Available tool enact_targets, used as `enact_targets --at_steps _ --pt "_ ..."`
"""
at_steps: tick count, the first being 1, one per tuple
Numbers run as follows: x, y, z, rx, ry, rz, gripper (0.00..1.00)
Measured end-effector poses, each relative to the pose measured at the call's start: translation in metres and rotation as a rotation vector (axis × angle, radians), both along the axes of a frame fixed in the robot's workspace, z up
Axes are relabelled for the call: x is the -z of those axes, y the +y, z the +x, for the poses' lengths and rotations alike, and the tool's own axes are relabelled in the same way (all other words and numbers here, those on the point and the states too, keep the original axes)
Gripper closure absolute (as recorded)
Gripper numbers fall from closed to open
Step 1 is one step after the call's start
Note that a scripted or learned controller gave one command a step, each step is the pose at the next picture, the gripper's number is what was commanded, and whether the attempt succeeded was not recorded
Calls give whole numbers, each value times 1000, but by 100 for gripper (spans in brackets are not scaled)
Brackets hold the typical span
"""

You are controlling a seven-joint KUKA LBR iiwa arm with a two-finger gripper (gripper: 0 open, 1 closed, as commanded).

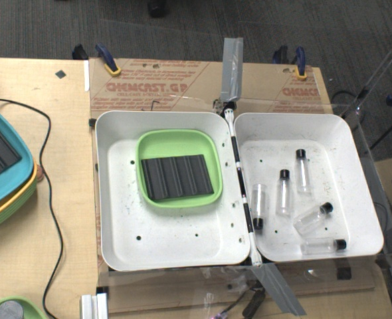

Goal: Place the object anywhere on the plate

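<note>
Apparently no gripper state could be told, so a vial (303,171) in the right bin (355,145) needed a centred grasp before the green plate (179,169).

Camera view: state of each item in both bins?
Green plate: upright in the left bin, carrying a dark ribbed block.
Dark ribbed block: lying flat on the plate.
Vials: five clear, black-capped, all lying on their sides, loose in the right bin; none on the plate.
Vial at the divider: cap toward the camera, close to the bin wall.
</note>
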State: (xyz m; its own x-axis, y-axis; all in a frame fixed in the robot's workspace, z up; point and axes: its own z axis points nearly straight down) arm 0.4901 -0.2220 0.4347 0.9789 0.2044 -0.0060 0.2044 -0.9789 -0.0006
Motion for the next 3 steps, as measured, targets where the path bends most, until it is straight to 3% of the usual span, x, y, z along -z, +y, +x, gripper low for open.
enact_targets --at_steps 1,2,3 --pt "-5 0 60 -3 0 0 0" --pt "24 0 95 -1 1 1 0" --pt "71 0 107 -1 2 1 0"
